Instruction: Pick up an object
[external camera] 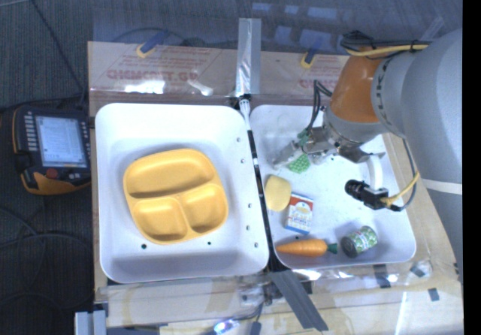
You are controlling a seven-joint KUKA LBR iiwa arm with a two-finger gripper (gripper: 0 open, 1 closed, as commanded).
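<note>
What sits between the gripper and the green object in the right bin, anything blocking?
Nothing visible. The gripper hangs at the far side of the right bin, right over the small green object. The yellow potato-like piece, small carton, carrot and green can lie nearer the camera, off that path.

Materials as I see them from the console: both bins, left [105,176] and right [398,243], look like smooth white plastic with a soft sheen. The divided yellow tray [175,194] reads as glossy moulded plastic. The carrot [302,248] appears smooth and slightly shiny; the small box [299,215], printed card. The arm's shell [428,101] looks matt grey, its orange band [353,93] satin. The floor [45,25] resembles rough dark carpet.
</note>
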